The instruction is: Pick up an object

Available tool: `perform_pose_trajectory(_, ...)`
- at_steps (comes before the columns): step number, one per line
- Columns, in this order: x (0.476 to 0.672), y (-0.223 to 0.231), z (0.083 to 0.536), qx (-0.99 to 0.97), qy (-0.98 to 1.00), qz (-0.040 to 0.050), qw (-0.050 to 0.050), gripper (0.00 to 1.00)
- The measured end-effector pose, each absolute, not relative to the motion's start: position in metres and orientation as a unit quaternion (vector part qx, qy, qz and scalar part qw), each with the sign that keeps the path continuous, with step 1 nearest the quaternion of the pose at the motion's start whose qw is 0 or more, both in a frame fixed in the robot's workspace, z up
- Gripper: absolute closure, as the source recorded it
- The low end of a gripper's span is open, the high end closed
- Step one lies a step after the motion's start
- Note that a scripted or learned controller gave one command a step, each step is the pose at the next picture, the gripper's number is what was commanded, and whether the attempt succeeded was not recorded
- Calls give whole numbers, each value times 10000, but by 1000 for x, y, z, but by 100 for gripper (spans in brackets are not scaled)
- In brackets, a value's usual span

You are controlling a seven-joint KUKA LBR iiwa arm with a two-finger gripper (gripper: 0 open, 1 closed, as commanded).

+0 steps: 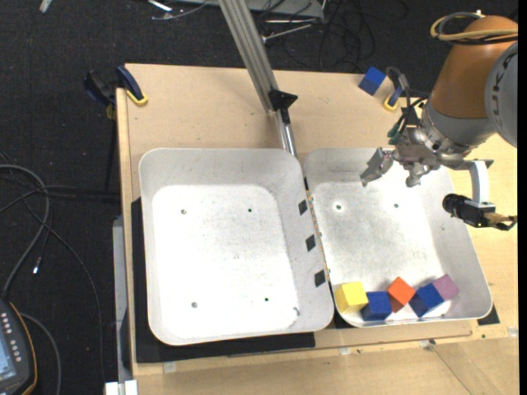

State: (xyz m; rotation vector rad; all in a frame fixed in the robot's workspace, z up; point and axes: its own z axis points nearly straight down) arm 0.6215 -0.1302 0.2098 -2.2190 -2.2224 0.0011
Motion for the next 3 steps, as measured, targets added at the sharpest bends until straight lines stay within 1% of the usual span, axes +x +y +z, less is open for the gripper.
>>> perform_pose_trajectory(1,652,-110,168,-7051,-7091,1,-3,0)
perform_pose_trajectory(2,659,-100,144,-7057,-7085,8,8,0)
perform_pose_trajectory(3,642,-139,122,-7087,-7055,18,6,0)
